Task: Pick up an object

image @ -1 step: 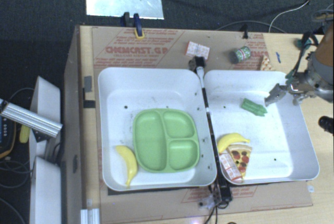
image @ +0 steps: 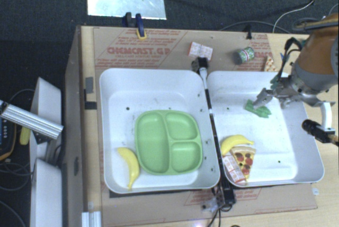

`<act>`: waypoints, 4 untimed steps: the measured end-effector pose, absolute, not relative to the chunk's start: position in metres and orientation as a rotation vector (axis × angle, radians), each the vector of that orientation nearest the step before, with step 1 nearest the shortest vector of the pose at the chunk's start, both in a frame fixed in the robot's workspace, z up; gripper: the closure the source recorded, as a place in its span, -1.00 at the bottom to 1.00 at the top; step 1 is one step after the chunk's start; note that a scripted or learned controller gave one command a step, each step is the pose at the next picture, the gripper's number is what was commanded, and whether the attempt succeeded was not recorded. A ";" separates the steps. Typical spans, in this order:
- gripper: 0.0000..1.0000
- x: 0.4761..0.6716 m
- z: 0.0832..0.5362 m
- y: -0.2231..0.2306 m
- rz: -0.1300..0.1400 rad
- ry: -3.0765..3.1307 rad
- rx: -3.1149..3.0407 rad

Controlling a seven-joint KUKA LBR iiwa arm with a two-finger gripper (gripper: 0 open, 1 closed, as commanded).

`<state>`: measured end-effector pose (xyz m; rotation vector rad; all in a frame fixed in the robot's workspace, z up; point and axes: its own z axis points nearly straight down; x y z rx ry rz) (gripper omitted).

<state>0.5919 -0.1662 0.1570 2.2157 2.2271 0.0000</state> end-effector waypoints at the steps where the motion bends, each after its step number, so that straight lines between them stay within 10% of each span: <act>1: -1.00 0.613 0.091 -0.149 0.000 2.227 2.216; 2: -1.00 0.645 0.127 -0.183 0.003 2.221 2.215; 4: -1.00 0.647 0.086 -0.159 0.003 2.221 2.217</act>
